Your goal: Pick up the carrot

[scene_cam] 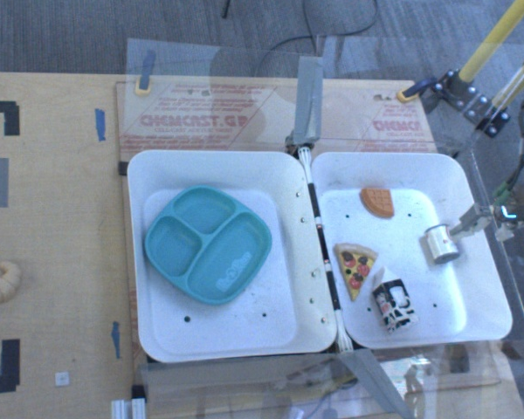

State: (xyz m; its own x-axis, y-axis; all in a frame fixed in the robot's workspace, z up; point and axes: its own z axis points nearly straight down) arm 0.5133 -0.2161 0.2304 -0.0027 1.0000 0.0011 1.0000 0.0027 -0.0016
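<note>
In the R bin [480, 321] are seen 1 orange ridged piece [377, 202] at the back (carrot or not can't be told), 1 pizza slice [355, 267], 1 carton [393, 304] and 1 metal cup [440, 243], all apart, with 1 teal plate [208, 243] in the L bin [279, 321]; claw state can't be told.

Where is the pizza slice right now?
The pizza slice lies in the right bin, near its left wall, below the orange waffle and up-left of the black-and-white carton.
</note>
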